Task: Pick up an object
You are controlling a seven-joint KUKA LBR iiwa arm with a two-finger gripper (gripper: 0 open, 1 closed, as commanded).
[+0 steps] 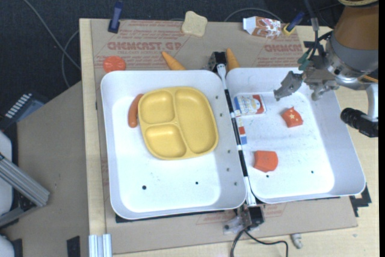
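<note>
Small red block (292, 118), perhaps strawberry-shaped, under seemingly spread, empty jaws.

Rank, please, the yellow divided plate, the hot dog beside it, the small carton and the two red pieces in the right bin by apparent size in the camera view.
1. yellow divided plate
2. hot dog, long but thin, and small carton: too close to rank
3. orange-red piece
4. red piece, smallest
</note>
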